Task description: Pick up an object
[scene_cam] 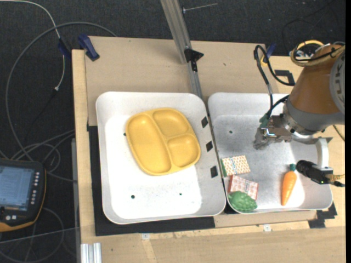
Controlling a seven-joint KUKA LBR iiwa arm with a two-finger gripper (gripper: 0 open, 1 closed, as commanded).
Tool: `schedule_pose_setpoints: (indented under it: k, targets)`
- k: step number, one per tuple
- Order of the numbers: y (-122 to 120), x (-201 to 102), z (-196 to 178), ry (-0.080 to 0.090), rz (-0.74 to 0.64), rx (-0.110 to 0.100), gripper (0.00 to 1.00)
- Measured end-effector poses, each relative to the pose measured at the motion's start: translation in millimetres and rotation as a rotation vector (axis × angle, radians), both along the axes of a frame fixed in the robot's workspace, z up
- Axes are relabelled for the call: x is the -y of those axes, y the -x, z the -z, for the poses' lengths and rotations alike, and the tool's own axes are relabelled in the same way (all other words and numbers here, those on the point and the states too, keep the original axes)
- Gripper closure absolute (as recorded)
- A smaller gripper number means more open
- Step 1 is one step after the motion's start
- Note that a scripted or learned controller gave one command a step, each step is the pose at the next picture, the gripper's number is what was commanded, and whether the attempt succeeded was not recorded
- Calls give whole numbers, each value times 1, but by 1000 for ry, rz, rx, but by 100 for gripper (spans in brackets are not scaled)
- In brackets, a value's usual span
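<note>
Green toy (243,201) nearest, inside right white bin (241,114) on wooden bench (137,64).

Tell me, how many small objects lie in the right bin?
4: patterned packet, red-and-white packet, green vegetable toy near the front edge, and carrot to the right. The arm may hide more.

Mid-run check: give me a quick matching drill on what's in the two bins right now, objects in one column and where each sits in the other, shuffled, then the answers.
Things:
1. yellow divided plate
2. carrot
3. broccoli
4. gripper

Places:
A. right bin, near its front right corner
B. over the middle of the right bin
C. left bin
D. right bin, front edge, by the red-and-white packet

Pairs: 1-C, 2-A, 3-D, 4-B
</note>
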State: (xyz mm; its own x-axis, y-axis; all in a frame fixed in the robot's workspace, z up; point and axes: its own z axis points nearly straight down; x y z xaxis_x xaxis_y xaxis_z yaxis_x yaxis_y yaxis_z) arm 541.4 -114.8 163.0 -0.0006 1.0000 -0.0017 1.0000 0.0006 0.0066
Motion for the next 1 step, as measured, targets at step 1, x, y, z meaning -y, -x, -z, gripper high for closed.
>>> schedule_pose_setpoints:
  k: [1]
  targets:
    - [6, -2, -60, -1, -1, 1, 100]
